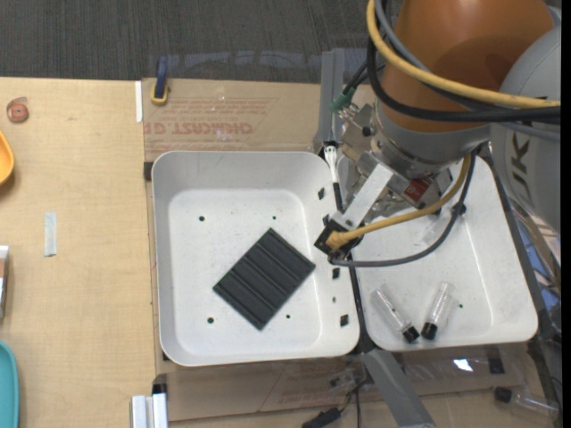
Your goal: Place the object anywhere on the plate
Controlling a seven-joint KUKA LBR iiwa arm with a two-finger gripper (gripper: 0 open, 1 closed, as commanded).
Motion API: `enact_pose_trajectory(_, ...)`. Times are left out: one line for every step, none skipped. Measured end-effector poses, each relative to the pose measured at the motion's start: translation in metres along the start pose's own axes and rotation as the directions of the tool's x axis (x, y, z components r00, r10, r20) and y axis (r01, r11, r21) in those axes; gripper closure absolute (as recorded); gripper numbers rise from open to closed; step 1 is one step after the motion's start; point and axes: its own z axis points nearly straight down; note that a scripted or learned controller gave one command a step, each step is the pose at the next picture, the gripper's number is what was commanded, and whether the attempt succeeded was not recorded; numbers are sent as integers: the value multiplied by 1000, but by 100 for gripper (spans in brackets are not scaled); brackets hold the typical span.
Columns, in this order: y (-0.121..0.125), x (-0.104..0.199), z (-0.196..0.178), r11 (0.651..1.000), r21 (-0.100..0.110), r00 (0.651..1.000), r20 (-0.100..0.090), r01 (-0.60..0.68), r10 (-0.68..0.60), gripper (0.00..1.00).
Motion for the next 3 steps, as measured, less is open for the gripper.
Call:
enact_pose_trajectory(-49,51,101,954,2,954,1,300,-300,100)
enact_pose_trajectory(13,81,140,888,1,888,0,461,-461,100)
enact_pose_trajectory(91,60,165,824,1,824,-1,567,-567,100)
